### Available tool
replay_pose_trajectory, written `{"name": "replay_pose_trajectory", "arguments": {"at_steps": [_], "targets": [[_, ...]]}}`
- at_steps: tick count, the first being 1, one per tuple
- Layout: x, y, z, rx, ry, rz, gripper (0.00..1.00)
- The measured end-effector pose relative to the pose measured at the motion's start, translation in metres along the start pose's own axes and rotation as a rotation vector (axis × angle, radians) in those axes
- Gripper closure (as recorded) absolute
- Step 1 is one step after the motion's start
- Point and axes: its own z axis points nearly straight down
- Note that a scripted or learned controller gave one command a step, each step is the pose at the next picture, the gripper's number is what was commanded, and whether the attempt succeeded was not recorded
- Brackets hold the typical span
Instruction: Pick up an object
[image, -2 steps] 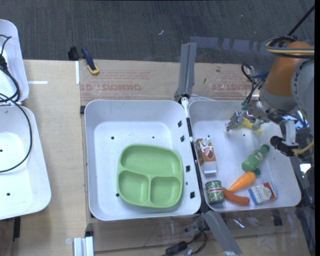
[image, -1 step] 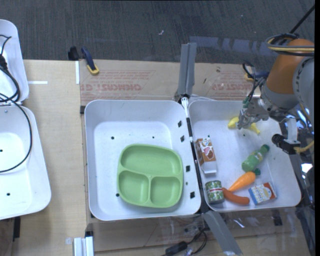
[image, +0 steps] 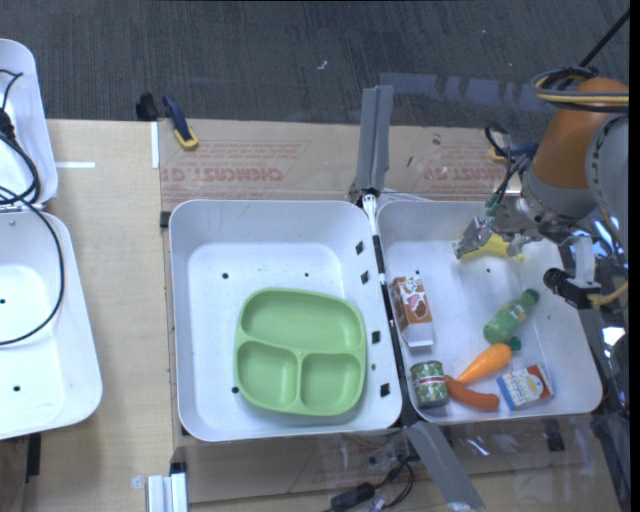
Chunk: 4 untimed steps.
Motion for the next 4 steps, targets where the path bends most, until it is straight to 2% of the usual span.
{"name": "replay_pose_trajectory", "arguments": {"at_steps": [1,2,3,4], "targets": [[0.000,0.001,-0.010,-0.002,-0.002,-0.001,1.00],[0.000,0.001,-0.010,-0.002,-0.002,-0.001,0.00],[-0.019,0.002,0.013,0.002,-0.002,-0.014,0.00],[-0.019,0.001,0.005,0.007,-0.002,-0.016,1.00]]}}
